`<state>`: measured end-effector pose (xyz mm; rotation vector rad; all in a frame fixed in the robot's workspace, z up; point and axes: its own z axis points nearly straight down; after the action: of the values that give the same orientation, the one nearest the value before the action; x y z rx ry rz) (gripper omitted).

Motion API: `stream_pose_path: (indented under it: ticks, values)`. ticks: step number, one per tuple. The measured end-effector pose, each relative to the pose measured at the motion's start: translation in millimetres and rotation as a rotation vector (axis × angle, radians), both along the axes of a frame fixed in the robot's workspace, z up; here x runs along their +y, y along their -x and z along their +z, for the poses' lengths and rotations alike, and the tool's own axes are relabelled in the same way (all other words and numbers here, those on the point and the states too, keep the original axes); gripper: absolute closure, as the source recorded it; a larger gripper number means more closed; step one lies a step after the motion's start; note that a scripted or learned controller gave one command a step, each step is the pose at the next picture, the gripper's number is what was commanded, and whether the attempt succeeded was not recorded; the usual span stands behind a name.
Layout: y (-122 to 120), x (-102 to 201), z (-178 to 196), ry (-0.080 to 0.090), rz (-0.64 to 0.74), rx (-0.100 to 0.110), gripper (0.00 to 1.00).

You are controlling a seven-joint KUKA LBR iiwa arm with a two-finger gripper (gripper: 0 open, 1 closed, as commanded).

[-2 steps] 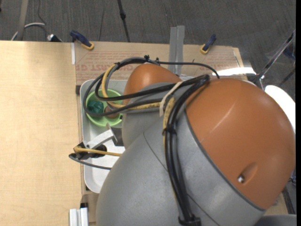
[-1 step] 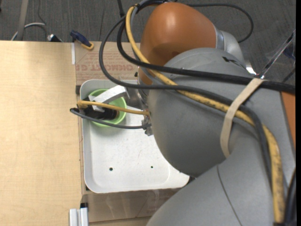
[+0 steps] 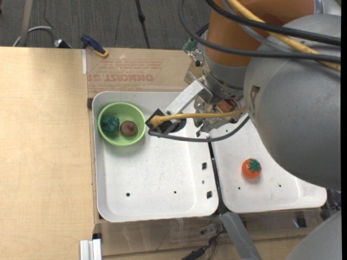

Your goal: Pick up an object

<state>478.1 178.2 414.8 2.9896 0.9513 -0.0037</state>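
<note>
Orange and grey, the arm (image 3: 271, 64) looms across your upper right and covers the far right part of the right bin (image 3: 282, 196). It leaves you little of the tool itself.

Your gripper (image 3: 210, 122) hangs over the far end of the seam where the two bins meet, lost among cables and metal brackets. You cannot tell whether it is open or closed, nor whether it has hold of anything.

Down and to the right of the gripper, well apart from it, a tomato (image 3: 251, 168) lies alone on the right bin's floor. It is orange-red with a green top.

Level with the gripper and off to its left, a green bowl (image 3: 122, 140) sits in the far corner of the left bin (image 3: 157, 199). Two small pieces lie in it, just beside each other. The brown ball (image 3: 128, 128) is on the side nearer the gripper and the teal piece (image 3: 110, 124) on the side away from it. The teal one is too small for you to make out its shape.

Below the gripper, a few dark specks (image 3: 204, 166) dot both bin floors. You cannot tell if they are holes or loose bits.

Up and left of the gripper, beyond the left bin, lies cardboard (image 3: 130, 72) with red print that reads upside down. At its far corner is a blue clip (image 3: 93, 45), partly blurred. Past the bowl, furthest from the gripper, a pale wooden board (image 3: 43, 145) runs out of view at the left edge.
</note>
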Motion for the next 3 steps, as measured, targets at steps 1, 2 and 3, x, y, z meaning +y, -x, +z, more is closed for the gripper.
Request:
stream_pose_path:
  ticks: [1,2,3]
  values:
    - [-12.8,50.5,-54.7,0.000,-0.074,0.002,1.00]
    - [-34.2,-19.6,-43.1,-0.001,0.537,0.005,1.00]
    - [-0.3,10.1,-21.1,-0.002,1.066,0.006,1.00]
